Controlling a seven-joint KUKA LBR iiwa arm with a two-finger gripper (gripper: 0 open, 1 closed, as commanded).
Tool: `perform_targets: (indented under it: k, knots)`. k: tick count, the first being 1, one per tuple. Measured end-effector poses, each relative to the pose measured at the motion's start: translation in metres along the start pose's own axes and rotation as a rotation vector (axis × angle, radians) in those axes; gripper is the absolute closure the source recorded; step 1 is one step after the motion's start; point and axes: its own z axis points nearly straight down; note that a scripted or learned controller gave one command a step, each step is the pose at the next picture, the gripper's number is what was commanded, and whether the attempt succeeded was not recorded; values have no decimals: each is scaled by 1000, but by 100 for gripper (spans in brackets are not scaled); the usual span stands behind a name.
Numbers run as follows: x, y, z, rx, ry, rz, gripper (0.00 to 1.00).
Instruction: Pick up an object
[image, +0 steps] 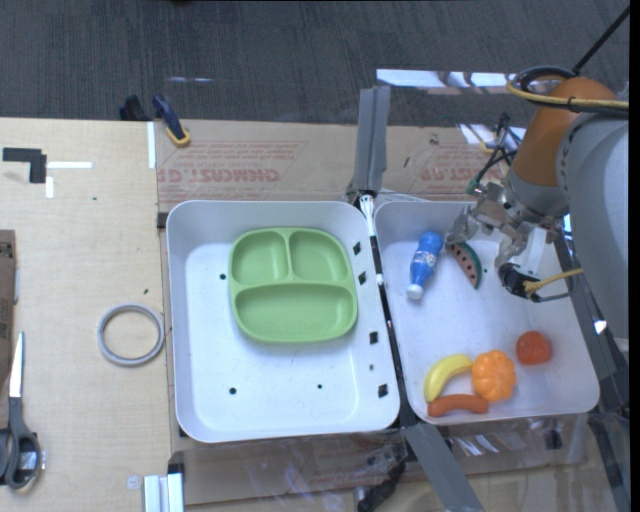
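The right bin (470, 320) holds a blue and white bottle (424, 262) lying near its back left. Just right of the bottle is a watermelon slice (468, 263). My gripper (472, 238) is low over the bin's back, directly above and touching or almost touching the slice. Whether it grips the slice cannot be made out. Along the front lie a yellow banana (446, 375), an orange pumpkin (494, 374), a red sausage (458, 405) and a red round fruit (534, 347).
A green divided plate (293, 284) lies in the left bin (200, 380). On the bench to the left are a tape ring (131, 333), scissors (15, 440) and a blue clamp (172, 120). The arm's bulk overhangs the right bin's right wall.
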Motion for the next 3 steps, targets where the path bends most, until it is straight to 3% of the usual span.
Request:
perform_targets:
  k: [1,2,3]
  knots:
    - [-8,-44,0,0,1,-135,0]
    - [-9,-43,-9,1,1,-133,100]
    - [32,-104,-99,1,1,-51,100]
